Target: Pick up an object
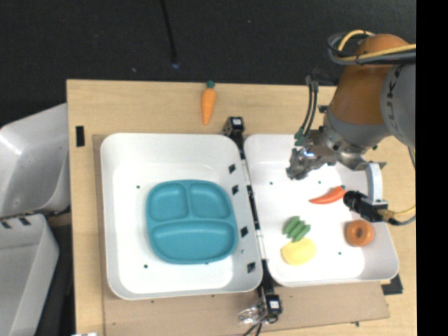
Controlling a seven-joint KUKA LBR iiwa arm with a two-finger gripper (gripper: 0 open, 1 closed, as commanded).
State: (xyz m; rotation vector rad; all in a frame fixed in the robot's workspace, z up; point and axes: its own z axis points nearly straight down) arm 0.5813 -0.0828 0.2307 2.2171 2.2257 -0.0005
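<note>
Bins of shallow white plastic are seen side by side on a pale wooden bench [84,257], which fills the middle of the frame. The left bin [119,271] holds a single teal divided plate [190,220], laid flat near its centre, with one long compartment toward the bottom of the frame and two smaller ones above it.

The right bin [378,261] holds four small toys. A red chili pepper [327,196] lies tilted at the bin's middle right. Below and to the left of it, a green ridged piece [296,228] rests just above a yellow piece [298,252]; the two are touching or nearly so, and their exact kind cannot be told. A brown doughnut [359,233] sits near the bin's right wall, well apart from the yellow piece.

An orange toy carrot [208,103] with a green top lies on the bare bench above the left bin, outside both containers.

The arm [364,96], grey with an orange band, is seen entering from the upper right of the frame. The gripper [302,168] is placed over the upper part of the right bin, above and to the left of the chili pepper and apart from it. No toy is seen between its fingers; whether they are spread or closed cannot be told from this angle.
</note>
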